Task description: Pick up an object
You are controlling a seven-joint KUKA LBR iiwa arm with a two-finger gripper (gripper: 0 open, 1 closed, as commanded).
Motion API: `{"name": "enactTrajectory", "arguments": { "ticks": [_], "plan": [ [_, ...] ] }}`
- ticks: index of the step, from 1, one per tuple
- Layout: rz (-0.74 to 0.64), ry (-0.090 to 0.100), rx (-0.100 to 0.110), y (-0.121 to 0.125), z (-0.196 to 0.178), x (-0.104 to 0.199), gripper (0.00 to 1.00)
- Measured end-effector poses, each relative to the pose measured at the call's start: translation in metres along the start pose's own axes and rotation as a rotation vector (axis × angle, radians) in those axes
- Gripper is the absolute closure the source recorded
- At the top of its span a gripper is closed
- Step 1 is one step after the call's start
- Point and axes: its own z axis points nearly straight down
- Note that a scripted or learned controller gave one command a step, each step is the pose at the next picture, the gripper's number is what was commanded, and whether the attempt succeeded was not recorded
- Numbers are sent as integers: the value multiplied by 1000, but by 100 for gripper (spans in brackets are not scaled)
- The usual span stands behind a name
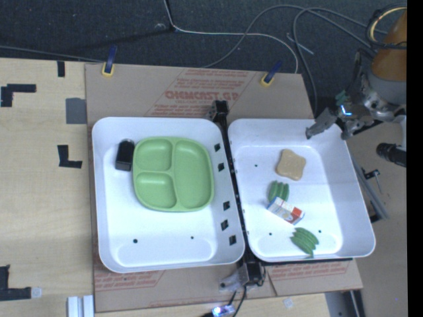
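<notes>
The arm [386,51] comes in from the right and hangs above the right bin's [350,170] upper right corner, its orange band uppermost and the wrist pointing down and leftward. The pincer [334,125] sits over that bin's upper right rim, with its two dark fingers [318,125] spread apart and nothing between them, so it stands open and grips nothing. Four things lie in the right bin, all below and to the left of the pincer. One tan biscuit [291,164] lies nearest it, toward the bin's middle and apart from the fingers. Just below the biscuit lies one small green pod cluster [279,191], and touching that cluster's lower side is one white and red packet [285,211]. Farther down, near the bin's lower edge, lies one green bean bunch [305,240], well apart from the pincer. The left bin [109,197] holds two things: one green plate [174,174] with three compartments in its middle, and one black block [124,155] just beside the plate's left edge, near the bin's upper left corner. Both bins rest side by side on a cardboard sheet [192,91].
</notes>
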Motion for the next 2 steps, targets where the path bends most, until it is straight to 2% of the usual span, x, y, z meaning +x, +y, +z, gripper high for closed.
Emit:
{"name": "enactTrajectory", "arguments": {
  "ticks": [2],
  "plan": [
    [0,1,2,1,109,21,0]
  ]
}}
